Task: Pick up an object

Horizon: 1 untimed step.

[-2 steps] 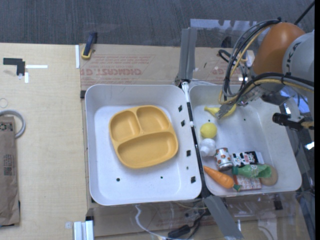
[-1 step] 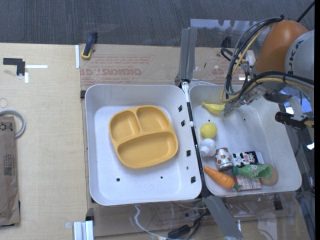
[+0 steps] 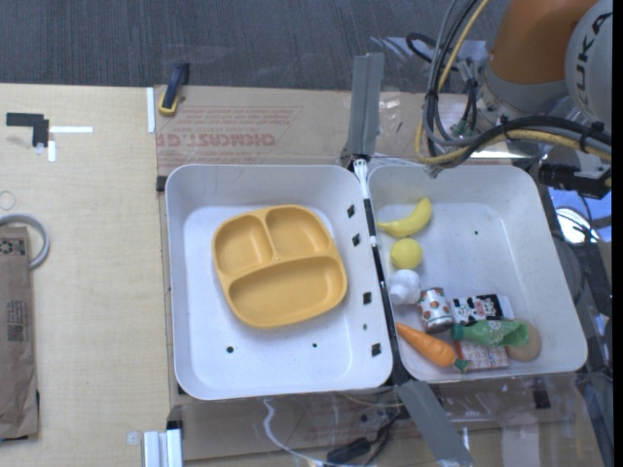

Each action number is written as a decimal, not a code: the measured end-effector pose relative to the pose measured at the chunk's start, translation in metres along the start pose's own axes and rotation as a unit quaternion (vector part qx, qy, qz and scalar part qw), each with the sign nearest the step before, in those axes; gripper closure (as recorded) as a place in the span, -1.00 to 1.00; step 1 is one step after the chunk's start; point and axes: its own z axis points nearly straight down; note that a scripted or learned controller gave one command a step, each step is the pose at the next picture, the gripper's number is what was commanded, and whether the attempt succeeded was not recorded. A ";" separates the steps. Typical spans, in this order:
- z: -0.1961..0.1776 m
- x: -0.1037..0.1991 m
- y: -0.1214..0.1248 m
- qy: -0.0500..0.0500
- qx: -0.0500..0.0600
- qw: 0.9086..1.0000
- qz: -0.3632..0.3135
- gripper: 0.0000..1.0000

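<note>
While the arm [image 3: 545, 37] sits raised at the right bin's [image 3: 506, 183] far corner, gripper state untellable, nothing is picked yet; next, descend toward the banana [image 3: 409, 218] below-left of it.

The arm [image 3: 550, 37] is cut off by the top and right edges above the right bin [image 3: 506, 188], so just its orange band and a grey part with some letters show; its pincer cannot be made out. The cables [image 3: 458, 76] beside it run out past the top edge. Far left of the left bin [image 3: 185, 261], a brown bag [image 3: 15, 329] is cut by the left edge. In the right bin, the print on the can [image 3: 435, 309] and the carton [image 3: 482, 307] is too small to read. The packet [image 3: 482, 356] lies partly under a green thing [image 3: 496, 333].
</note>
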 end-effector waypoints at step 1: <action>-0.009 -0.038 -0.026 0.000 0.000 0.988 -0.156 1.00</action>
